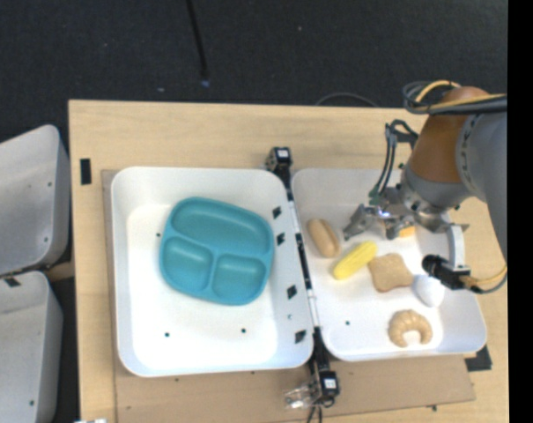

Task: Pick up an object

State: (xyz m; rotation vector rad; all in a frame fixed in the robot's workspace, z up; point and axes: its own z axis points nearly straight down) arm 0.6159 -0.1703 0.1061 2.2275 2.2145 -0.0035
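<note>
The end effector (376, 221), fingers spread wide and empty, should descend squarely over the yellow piece (354, 260).

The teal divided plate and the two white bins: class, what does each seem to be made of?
The teal divided plate looks like moulded plastic with a smooth matte finish: one even colour, rounded compartments. The white bins seem to be thin, slightly glossy plastic, judging by their soft rounded rims, though coated metal is possible.

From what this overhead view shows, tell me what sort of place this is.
Probably a robot test bench: a robot arm over two white bins, toy food such as a croissant, and a blue plate.
</note>
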